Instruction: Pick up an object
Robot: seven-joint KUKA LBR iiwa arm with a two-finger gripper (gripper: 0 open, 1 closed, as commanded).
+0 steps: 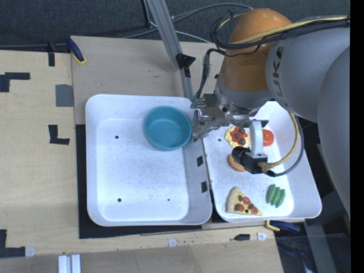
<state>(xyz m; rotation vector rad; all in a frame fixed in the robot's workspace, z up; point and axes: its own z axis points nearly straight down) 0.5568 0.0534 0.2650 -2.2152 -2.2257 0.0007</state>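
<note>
The claw [203,118] was low at the far end of the ridge where the two shallow white plastic bins meet, just beside the round blue plastic bowl [167,128]. If it was released or clenched I cannot tell, because the wrist with its orange band [253,38] stood over it. No object was seen in its grasp.

The bowl stood upright in the left bin [136,192], near that bin's far right corner, and its rim was touching or almost touching the claw; which one, I cannot say. In my judgement the bowl was the nearest thing to take. A good grasp would put one side of the claw inside the rim and one outside on the thin wall, then lift straight, so the bowl does not slide on the smooth floor.

In the right bin [304,201] lay small toy foods: a pizza slice [242,202] near the front edge, a green vegetable piece [275,195] beside it, and some red and brown pieces [238,136] under the arm.
</note>
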